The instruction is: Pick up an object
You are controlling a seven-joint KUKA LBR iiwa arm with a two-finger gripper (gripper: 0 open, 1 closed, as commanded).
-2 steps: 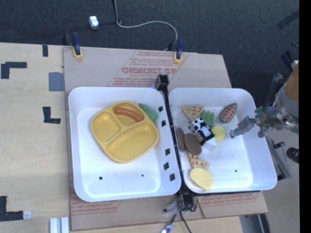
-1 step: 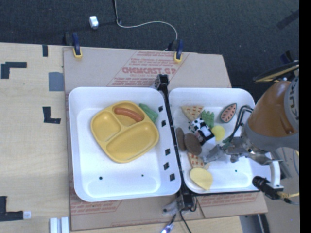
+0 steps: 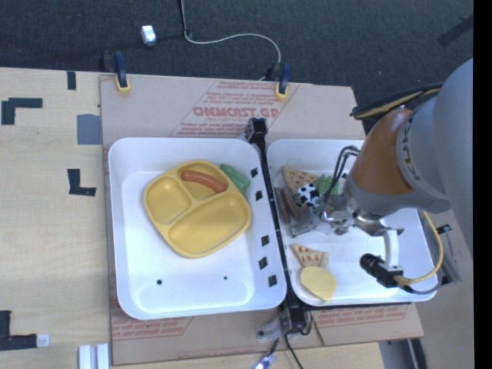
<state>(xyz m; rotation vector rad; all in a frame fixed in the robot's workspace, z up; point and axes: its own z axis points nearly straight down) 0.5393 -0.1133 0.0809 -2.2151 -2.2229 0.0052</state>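
**Arm low in the right bin, among toy food**

Camera view: the gripper (image 3: pixel 307 215) hangs over a black-and-white ball (image 3: pixel 308 195) in the right bin (image 3: pixel 415 287); I cannot tell its grip state. A clean pick needs centring on one piece. A pizza slice (image 3: pixel 309 254) and yellow disc (image 3: pixel 318 283) crowd nearby; the left bin (image 3: pixel 131 283) holds a yellow divided plate (image 3: pixel 197 209).

Pincer (image 3: pixel 307 215) tips hidden among toys (image 3: pixel 301 194) under the wrist.
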